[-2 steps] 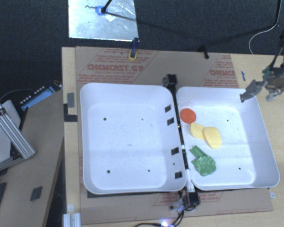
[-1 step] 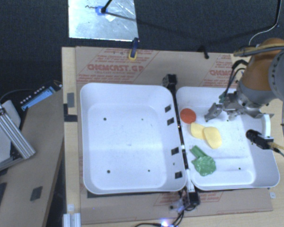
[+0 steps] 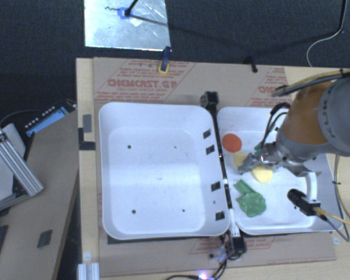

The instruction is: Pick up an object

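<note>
Left bin (image 3: 157, 174): smooth white plastic, I read faint sheen. Right bin (image 3: 245, 121): same plastic. Under both, printed cardboard sheet (image 3: 140, 80), matt tan. At 12 o'clock, metal plate (image 3: 126, 16), shiny, scuffed. Floor (image 3: 35, 39): dark, rough carpet-like weave. Green object (image 3: 250, 201): crumpled, matt, soft-looking. Red disc (image 3: 231, 142) and yellow piece (image 3: 262, 174): smooth, matt. Arm (image 3: 332, 118): smooth grey casing, glossy orange band.
</note>
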{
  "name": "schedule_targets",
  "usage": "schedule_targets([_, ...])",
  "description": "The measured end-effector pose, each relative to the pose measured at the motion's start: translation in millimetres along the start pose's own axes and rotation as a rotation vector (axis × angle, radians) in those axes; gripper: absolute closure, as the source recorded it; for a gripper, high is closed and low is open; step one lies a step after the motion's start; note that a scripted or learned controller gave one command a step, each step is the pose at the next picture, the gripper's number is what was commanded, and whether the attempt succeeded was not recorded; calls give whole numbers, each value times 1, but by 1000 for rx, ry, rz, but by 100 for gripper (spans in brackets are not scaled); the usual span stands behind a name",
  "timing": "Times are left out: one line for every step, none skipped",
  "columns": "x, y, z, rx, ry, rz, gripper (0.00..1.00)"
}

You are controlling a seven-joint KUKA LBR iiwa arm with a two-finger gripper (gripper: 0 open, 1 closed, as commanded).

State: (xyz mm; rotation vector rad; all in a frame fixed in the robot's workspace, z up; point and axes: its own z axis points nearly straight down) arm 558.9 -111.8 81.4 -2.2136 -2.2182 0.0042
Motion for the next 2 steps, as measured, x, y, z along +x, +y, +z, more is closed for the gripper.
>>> schedule_targets([-3, 4, -14, -11, -4, 0, 100])
schedule_targets([85, 34, -106, -16, 0, -7, 100])
